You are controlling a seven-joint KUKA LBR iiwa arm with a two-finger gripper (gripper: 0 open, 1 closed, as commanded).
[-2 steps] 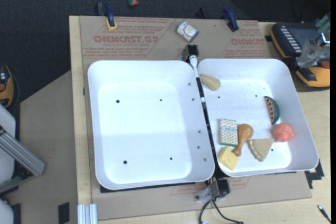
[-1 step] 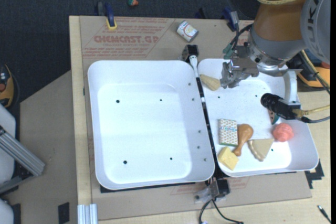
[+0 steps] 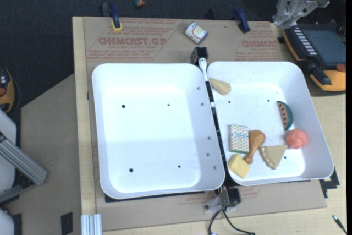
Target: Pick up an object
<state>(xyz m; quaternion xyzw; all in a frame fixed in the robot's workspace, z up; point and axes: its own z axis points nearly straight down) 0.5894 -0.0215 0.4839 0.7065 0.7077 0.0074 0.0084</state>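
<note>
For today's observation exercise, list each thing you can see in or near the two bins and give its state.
Left bin: flat on the bench, holding no toys.
Right bin: holding all the toys below.
Beige toy piece: lying near the bin's upper left corner.
Watermelon slice: lying by the right wall.
Pink ball: resting apart.
Patterned card: lying flat.
Drumstick: lying beside the card.
Yellow cheese wedge: lying flat.
Small wrapped block: outside the bins.
</note>
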